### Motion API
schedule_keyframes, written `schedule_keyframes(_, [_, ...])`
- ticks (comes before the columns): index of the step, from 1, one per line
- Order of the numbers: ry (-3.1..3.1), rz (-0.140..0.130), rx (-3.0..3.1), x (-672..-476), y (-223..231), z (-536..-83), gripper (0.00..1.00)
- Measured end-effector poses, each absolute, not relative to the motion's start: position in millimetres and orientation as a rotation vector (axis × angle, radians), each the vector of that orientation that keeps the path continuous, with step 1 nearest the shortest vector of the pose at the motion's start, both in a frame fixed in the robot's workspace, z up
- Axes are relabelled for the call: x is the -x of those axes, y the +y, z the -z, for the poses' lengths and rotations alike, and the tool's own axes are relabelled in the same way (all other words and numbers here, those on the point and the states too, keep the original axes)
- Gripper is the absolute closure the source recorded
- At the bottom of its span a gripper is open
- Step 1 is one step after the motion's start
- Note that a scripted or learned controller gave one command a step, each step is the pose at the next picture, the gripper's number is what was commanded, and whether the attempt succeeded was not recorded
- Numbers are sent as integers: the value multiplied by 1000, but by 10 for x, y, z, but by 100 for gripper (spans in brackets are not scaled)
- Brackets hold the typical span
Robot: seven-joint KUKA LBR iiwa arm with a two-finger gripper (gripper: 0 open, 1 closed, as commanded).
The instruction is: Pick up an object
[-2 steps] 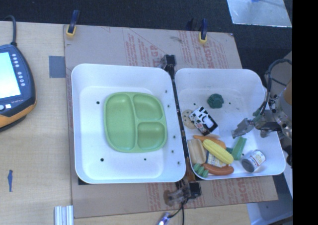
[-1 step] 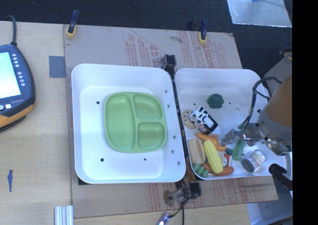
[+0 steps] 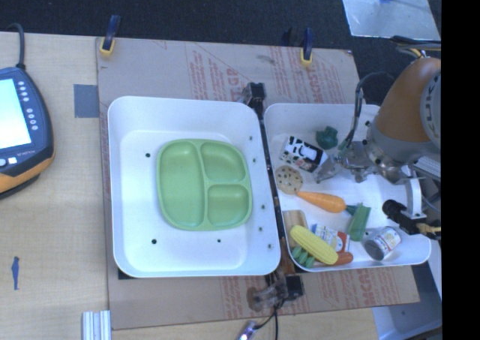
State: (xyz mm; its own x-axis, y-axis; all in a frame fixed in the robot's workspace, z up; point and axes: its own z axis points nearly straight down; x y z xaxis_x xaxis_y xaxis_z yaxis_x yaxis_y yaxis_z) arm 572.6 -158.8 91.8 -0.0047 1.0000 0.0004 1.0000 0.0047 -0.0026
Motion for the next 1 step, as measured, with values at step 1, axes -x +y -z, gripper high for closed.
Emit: schedule_keyframes(1, [-2224, -1, 2215, -6209, -1363, -921, 0])
